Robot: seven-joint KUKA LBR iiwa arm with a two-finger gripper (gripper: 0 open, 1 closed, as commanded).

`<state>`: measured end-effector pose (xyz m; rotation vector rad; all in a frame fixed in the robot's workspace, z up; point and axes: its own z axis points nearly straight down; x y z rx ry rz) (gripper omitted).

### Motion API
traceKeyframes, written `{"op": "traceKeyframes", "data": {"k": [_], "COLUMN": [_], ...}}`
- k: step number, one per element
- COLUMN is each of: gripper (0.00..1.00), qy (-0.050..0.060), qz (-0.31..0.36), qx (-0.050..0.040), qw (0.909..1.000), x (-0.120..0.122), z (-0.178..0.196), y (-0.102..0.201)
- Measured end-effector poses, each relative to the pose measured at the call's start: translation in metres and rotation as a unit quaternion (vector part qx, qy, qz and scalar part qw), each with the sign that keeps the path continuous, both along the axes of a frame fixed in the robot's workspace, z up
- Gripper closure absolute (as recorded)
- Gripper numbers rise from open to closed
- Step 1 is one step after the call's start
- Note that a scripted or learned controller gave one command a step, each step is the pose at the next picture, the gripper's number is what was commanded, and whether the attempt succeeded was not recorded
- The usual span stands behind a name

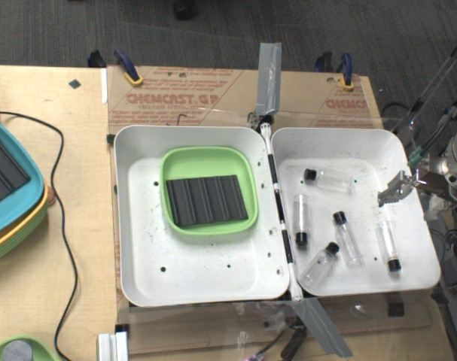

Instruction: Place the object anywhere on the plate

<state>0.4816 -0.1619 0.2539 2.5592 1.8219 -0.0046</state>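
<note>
- Right, landmark = green plate [208, 165], sits in the left white bin [138, 224], toward that bin's back half.
- Dark ribbed slab [205, 200] lies flat on the plate, covering most of its floor, front edge near the plate's front rim.
- Right white bin [364, 150] is just right of the plate's bin, the two touching along a central seam.
- Five clear vials with black caps lie loose in the right bin, all well right of the plate, none on it.
- Vial one [326, 177] is the farthest back, lying crosswise, cap at its plate-side end.
- Vial two [300, 218] is the closest to the plate, lying lengthwise, cap at the front end.
- Vial three [345, 238] lies right of vial two, cap at its back end.
- Vial four [318, 263] is the front-most, tilted diagonally, cap at its upper right.
- Vial five [388, 244] is the farthest from the plate, cap at the front end.
- Tool [394, 189] sits over the right bin's far-right side, well away from the plate, arm [439, 179] coming in from the right edge.
- Tool fingers [389, 195] look close together with nothing visibly between them; too small to tell how far apart.
- Desk [55, 111] left of the plate's bin carries a stack of teal and yellow trays [10, 194] and a black cable [62, 201].
</note>
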Motion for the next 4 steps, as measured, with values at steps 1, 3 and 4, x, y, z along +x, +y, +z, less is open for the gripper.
{"op": "traceKeyframes", "data": {"k": [1,3,4], "gripper": [0.00,0.00,0.00], "qy": [0.001,0.001,0.002], "qz": [-0.149,-0.378,-0.470], "qx": [-0.0003,-0.0012,-0.0013], "qw": [0.9888,0.9259,0.8826], "x": [-0.004,-0.004,-0.004], "z": [0.009,0.112,0.056], "y": [-0.038,-0.053,-0.060]}}
